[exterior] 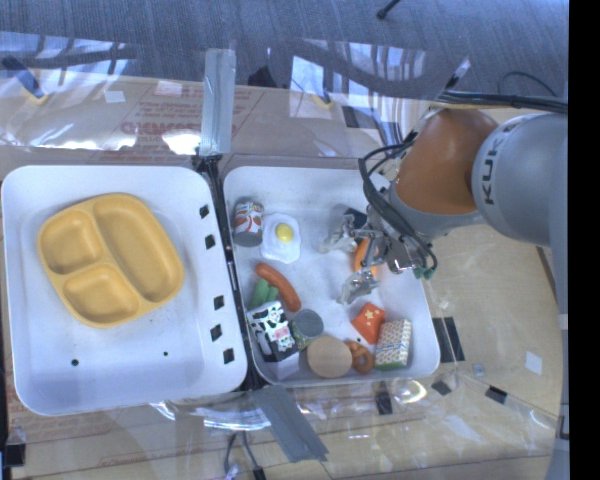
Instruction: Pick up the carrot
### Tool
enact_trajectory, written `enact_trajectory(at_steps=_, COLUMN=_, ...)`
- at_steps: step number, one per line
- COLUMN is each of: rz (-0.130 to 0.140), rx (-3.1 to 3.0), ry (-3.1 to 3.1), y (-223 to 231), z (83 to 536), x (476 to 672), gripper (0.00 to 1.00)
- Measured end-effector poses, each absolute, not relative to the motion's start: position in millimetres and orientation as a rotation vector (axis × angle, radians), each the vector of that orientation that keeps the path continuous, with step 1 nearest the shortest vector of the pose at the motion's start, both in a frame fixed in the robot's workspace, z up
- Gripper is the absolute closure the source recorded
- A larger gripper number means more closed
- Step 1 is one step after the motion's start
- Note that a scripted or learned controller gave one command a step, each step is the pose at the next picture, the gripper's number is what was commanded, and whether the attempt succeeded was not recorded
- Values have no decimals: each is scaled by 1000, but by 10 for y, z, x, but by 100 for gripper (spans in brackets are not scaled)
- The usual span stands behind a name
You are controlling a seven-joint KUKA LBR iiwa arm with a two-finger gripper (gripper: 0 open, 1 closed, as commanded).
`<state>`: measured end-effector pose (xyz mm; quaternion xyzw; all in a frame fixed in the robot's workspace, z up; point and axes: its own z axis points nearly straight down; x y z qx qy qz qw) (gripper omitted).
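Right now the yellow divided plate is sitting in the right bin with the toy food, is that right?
Not quite. The camera view shows the yellow divided plate in the left bin, apart from the toy food; the toy food lies in the right bin, where the pincer is.

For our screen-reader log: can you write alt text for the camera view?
The robot's claw reaches into the right bin, its fingers on either side of an orange carrot. Around it lie toy foods: a fried egg, sausage and can. A yellow divided plate sits in the left bin.
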<state>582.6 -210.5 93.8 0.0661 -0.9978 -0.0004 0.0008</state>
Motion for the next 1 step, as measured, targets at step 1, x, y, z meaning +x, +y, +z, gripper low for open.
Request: enact_trajectory(at_steps=1, rz=2, rx=222, ry=-3139, y=-2082, z=1077, x=5861, gripper=100)
